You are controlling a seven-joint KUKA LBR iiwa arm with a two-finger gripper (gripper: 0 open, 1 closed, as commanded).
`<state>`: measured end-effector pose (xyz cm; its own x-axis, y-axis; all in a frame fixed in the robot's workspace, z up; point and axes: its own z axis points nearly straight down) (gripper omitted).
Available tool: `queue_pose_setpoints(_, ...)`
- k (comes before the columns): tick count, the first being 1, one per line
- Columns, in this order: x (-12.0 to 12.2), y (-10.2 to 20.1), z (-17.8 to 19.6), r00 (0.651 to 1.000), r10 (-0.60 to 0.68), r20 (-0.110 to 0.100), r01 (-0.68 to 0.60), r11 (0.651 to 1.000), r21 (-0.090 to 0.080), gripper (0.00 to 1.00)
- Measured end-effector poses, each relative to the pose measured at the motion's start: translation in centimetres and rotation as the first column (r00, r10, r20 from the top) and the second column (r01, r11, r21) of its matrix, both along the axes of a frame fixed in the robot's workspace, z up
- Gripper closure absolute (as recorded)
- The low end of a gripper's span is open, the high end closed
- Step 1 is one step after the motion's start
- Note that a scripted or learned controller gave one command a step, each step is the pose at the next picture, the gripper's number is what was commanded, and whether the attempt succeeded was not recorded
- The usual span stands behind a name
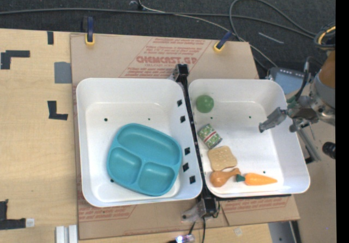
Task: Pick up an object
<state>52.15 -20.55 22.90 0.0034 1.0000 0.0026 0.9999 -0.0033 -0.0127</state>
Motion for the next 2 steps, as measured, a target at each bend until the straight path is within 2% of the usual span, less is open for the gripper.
queue_pose_setpoints(1, 0.3, 0.0, 0.6, 1.000, 0.004, 0.011, -0.004, 1.000, -0.003, 0.00)
queue_pose_setpoints(2, 0.3, 0.1, -5.8, 1.000, 0.004, 0.006, -0.004, 1.000, -0.001, 0.00)
